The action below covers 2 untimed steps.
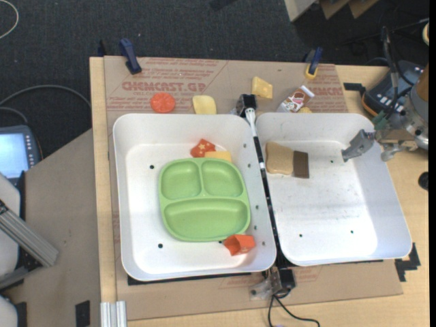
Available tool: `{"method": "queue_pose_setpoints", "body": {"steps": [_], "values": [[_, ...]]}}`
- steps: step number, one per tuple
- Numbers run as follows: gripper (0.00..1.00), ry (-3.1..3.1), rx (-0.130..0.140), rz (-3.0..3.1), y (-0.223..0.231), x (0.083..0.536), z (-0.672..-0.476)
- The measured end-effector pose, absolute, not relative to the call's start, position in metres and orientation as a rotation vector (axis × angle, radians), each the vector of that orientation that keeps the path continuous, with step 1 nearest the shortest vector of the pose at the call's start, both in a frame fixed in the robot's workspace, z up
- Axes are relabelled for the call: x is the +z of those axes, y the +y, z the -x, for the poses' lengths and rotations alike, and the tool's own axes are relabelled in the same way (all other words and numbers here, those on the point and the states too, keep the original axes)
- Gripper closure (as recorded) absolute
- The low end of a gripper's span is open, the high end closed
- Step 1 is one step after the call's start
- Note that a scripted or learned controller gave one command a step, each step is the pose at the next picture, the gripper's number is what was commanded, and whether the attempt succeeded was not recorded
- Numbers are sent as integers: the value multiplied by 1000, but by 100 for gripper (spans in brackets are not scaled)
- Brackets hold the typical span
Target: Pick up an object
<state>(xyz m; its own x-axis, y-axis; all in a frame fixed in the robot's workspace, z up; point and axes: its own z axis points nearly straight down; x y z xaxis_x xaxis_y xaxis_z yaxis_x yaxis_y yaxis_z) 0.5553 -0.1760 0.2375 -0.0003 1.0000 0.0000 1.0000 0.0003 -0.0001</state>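
Nearest, left bin [129, 203]: green divided plate [203, 199], orange block [238, 244] touching its near rim, red piece [202, 148] just beyond it.
Right bin [340, 230]: tan and brown slabs [286, 161] at far left.
Claw [355, 146]: at far right, apart from slabs; spread or pressed together, cannot tell.
Progress: nothing lifted; judged barely begun.

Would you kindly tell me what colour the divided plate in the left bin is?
Light green; the divided plate shows plainly in the camera view.
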Motion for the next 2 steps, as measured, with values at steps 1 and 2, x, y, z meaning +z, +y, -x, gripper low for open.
{"method": "queue_pose_setpoints", "body": {"steps": [1,2], "values": [[0,-2224,1,2210,-126,177,-601],[0,-2219,-2,2219,-116,81,-603]]}}
